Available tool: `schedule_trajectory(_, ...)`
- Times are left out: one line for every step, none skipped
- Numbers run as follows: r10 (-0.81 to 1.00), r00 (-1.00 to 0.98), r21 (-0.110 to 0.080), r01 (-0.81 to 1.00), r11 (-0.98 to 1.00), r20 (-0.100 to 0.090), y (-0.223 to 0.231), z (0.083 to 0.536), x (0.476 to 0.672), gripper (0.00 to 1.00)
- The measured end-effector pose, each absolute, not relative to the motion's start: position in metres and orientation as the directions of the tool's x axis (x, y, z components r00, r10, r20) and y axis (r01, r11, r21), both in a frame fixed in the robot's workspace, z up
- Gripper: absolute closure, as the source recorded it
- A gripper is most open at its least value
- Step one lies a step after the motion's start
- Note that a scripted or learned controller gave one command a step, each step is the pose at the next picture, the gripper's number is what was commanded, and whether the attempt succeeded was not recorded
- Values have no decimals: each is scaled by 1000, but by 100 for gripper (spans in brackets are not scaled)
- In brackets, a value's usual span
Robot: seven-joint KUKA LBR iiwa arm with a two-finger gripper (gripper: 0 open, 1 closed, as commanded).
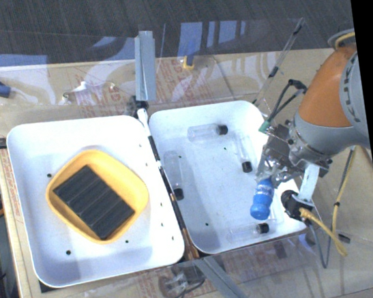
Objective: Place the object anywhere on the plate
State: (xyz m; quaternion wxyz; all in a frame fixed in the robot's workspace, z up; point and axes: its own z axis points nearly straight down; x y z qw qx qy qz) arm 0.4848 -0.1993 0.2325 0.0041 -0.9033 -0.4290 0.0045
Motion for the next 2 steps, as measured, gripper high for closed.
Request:
schedule_trajectory(889,458,-5,889,-458,0,-139,192,476,100)
schedule_trajectory(931,366,-6,931,-366,0,-78,191,490,100)
